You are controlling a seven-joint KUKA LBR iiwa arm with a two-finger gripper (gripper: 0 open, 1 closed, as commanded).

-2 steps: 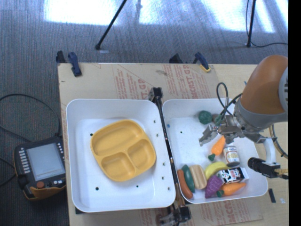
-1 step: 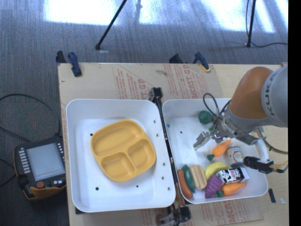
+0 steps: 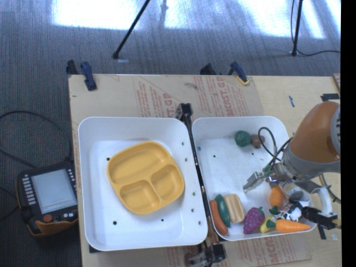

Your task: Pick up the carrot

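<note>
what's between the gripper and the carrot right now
Nothing visible blocks it. The gripper hovers over bare floor of the right bin, while the carrot lies in the near right corner, crowded by the corn and other toys.

Arm [image 3: 317,141] reaches into right bin [image 3: 222,128]; gripper [image 3: 257,179] low right of frame, carrot [image 3: 290,226] near the bin's lower-right corner; yellow plate [image 3: 146,177] in left bin [image 3: 92,149].

Two white bins [image 3: 89,166], yellow tray [image 3: 146,177], orange carrot [image 3: 291,226] with green top, purple grapes [image 3: 253,220], dark green ball [image 3: 242,138], tan bun [image 3: 234,207], grey arm [image 3: 311,163] with orange band, brown printed bench [image 3: 139,96], blue clamps [image 3: 88,75]
</note>
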